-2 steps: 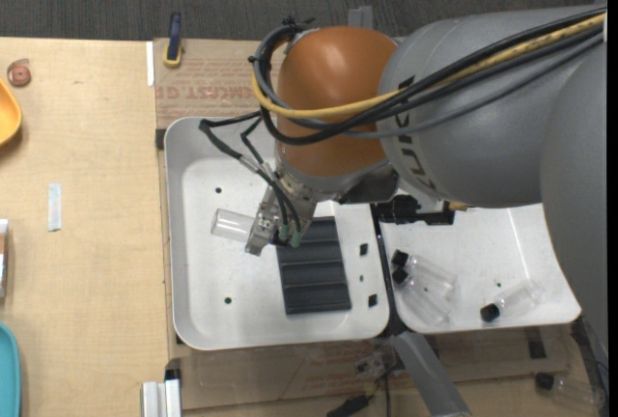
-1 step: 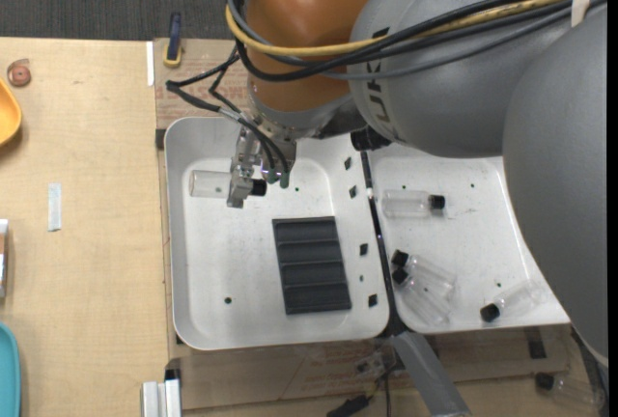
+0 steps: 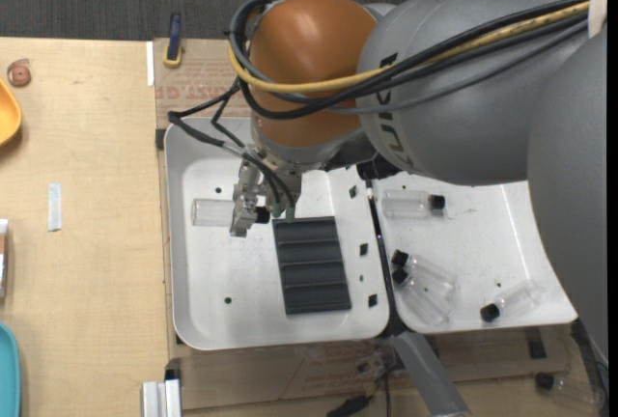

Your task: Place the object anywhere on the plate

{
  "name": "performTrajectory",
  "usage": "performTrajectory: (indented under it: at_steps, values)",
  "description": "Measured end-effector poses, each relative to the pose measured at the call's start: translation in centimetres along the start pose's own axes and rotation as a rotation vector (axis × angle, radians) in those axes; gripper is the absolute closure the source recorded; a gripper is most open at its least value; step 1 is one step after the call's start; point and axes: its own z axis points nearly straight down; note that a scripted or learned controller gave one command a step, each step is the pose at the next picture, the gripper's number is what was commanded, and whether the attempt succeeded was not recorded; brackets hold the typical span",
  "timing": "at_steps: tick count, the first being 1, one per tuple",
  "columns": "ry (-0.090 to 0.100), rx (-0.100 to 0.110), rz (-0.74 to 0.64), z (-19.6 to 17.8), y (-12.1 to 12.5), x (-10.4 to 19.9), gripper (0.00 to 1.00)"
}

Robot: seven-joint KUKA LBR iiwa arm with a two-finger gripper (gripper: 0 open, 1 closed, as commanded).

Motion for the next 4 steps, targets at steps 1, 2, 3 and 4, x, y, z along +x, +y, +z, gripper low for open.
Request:
performTrajectory:
  at_steps: [1,2,3,4]
  values:
    - [-0.001,0.000,-0.081,0.9,0.8,-4.8,1.00]
    - [0.000,0.000,-0.116,-1.4,0.0,-0.3,1.00]
    - [0.000,0.000,-0.171,-5.5,-0.9,5.3,1.00]
    - [0.000,0.000,-0.172,-5.5,-0.9,5.3,0.00]
